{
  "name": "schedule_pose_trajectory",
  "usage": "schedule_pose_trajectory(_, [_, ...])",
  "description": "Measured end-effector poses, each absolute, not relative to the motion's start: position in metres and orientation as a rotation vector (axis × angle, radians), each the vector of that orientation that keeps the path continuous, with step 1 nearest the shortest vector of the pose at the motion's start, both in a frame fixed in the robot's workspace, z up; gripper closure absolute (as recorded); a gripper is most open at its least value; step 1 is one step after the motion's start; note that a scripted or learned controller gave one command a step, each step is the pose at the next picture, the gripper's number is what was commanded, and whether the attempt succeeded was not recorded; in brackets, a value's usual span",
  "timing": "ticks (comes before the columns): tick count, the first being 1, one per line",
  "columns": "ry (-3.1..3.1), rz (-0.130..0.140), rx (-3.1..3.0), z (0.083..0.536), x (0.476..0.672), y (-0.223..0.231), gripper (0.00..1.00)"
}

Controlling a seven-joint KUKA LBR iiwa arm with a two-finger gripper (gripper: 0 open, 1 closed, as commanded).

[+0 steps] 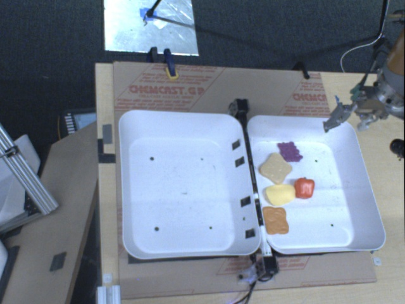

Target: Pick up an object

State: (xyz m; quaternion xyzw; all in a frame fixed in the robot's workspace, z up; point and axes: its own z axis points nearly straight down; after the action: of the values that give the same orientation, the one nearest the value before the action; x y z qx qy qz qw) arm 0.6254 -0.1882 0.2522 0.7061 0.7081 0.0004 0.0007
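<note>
Camera view, fixed above the worktop (pixel 107 233): two shallow white plastic bins sit side by side on a brown board. The left white bin (pixel 183 182) carries no loose items that can be made out. The right white bin (pixel 354 182) contains five small objects, all grouped near its left wall: a purple ridged piece (pixel 289 151) furthest back, a tan bread-shaped slice (pixel 276 168) just in front of it, a yellow rounded lump (pixel 280 194) beside a red pepper-shaped toy (pixel 304 188), and an orange-brown square piece (pixel 275 220) nearest the front edge. The tan slice and yellow lump appear to touch or nearly touch; this cannot be settled.

The grey arm enters from the right. Its end effector (pixel 338 119) hangs over the rear right corner of the right bin, well apart from every object. Whether it is parted or closed cannot be told from this view. Nothing can be seen held at its tip.

Assessment of progress: the pick has not been made. All candidate objects lie undisturbed on the bin floor. By my judgement, the whole sequence is outstanding: travel leftward over a chosen object, descent, closure and lift. The purple piece is the nearest candidate.
</note>
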Motion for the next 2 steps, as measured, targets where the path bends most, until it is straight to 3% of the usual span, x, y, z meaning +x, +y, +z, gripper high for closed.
schedule_pose_trajectory(1, [2.225,0.005,2.211,0.264,0.626,-0.188,1.00])
schedule_pose_trajectory(2, [2.229,0.008,2.210,0.314,0.534,-0.119,1.00])
